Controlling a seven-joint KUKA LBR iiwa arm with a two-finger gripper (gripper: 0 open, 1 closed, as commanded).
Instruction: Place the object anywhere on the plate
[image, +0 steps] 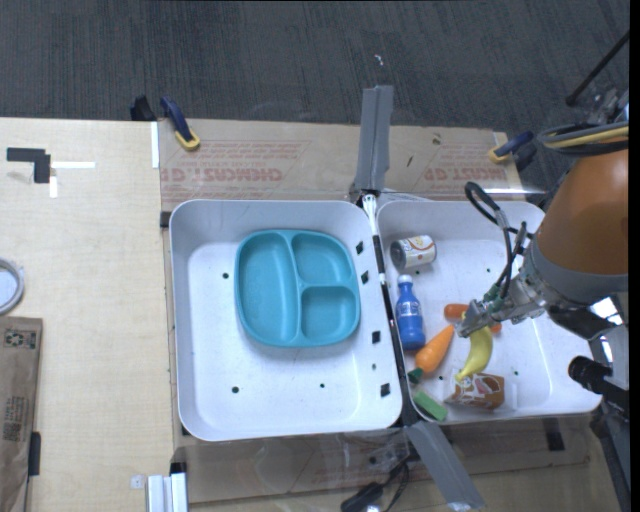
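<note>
So from the overhead camera you get two white bins sitting side by side on the table (80, 250). The left bin (200, 380) has a teal divided plate (297, 288) lying flat in it, three compartments, sitting a bit above the middle of the bin.

The right bin (530, 385) is where all the stuff is. There's a small can (413, 251) lying on its side near the top left, a blue bottle (408, 314) with a white cap just below it along the divider wall, an orange carrot (435, 348) tilted next to the bottle, a yellow banana (476, 354) right beside the carrot, a brownish packet or pastry thing (480, 391) under the banana's lower end, and a little green piece (431, 406) down at the bottom left corner.

The arm (590, 215) comes in from the right with its orange band up top, and the gripper (487, 312) is down low in the right bin, right above the top of the banana and next to something small and orange-red (457, 312). Honestly can't tell how wide the gripper is or whether it has anything, it's too cluttered there.

A blue clamp (178, 122) sits on the cardboard edge behind the bins.
</note>
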